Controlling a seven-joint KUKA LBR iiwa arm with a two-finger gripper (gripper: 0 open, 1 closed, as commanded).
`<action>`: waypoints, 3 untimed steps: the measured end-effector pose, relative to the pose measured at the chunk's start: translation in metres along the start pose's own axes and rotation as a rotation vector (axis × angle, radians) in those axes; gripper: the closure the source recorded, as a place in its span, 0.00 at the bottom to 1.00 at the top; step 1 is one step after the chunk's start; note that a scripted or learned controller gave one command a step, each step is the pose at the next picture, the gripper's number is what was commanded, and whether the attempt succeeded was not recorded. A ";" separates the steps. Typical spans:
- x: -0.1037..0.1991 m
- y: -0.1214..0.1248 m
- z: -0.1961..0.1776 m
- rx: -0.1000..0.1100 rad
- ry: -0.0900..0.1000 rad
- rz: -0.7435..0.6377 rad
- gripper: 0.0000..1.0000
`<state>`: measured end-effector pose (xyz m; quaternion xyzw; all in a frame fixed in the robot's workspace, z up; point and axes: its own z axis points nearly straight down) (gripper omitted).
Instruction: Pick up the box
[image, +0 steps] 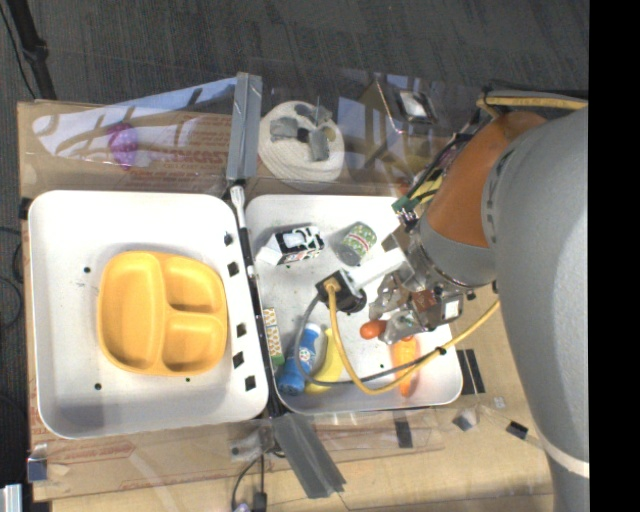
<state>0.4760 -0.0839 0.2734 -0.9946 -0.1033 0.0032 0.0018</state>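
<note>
Camera view: the box (298, 243), small, black and white, lies in the right bin (262, 262) toward its upper left, beside a green can (358, 240). Your gripper (405, 308) hangs low over the bin's right side near an orange carrot (404, 352), well apart from the box. You cannot tell its state. Step in hand, judged: approach. Next you need to travel left toward the box.

You've got two bins side by side on the bench (130, 150). Left bin (60, 390) holds a divided tray (165, 311). In the right bin (440, 385): box (299, 243) far-left, can (358, 240) just right of it, bottle (302, 357) near-left, end effector (400, 312) over the right half.
</note>
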 end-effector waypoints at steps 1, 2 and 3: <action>0.011 -0.047 -0.008 -0.001 0.002 -0.005 1.00; 0.005 -0.025 -0.045 -0.002 0.002 -0.141 1.00; 0.014 -0.063 -0.029 -0.001 0.001 -0.121 1.00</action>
